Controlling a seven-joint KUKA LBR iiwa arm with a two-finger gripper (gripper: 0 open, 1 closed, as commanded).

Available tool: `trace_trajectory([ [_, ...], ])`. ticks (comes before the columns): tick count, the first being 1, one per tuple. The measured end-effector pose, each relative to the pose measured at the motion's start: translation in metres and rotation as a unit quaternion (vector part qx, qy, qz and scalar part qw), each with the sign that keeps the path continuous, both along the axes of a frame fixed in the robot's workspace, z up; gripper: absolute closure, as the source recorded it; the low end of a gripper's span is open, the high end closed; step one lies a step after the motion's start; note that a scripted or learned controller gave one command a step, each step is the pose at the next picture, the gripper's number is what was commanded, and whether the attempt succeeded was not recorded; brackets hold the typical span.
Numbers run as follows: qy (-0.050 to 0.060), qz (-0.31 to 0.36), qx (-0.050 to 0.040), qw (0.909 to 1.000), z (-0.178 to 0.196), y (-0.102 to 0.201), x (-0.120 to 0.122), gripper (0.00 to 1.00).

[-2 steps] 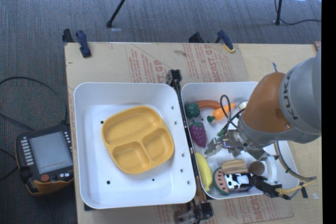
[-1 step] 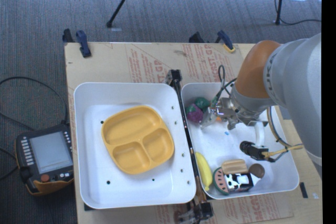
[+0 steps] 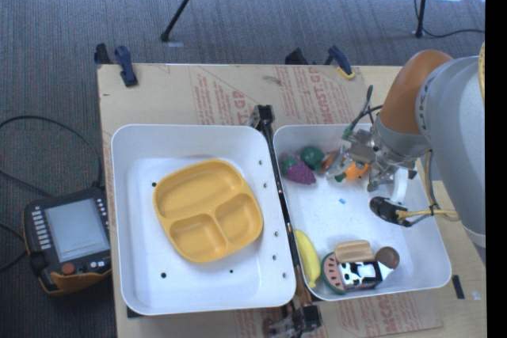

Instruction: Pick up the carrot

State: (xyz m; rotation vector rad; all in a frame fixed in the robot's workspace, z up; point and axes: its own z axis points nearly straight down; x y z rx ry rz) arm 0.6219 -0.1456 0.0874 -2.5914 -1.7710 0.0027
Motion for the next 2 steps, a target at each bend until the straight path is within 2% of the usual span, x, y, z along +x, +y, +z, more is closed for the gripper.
trace_trajectory([
  [1, 0.002, 0.004, 0.0003, 1.0000, 0.010, 0.001, 0.000, 1.00],
  [2, -0.002, 0.142, 0.0002, 0.9899, 0.102, 0.081, -0.008, 1.00],
])
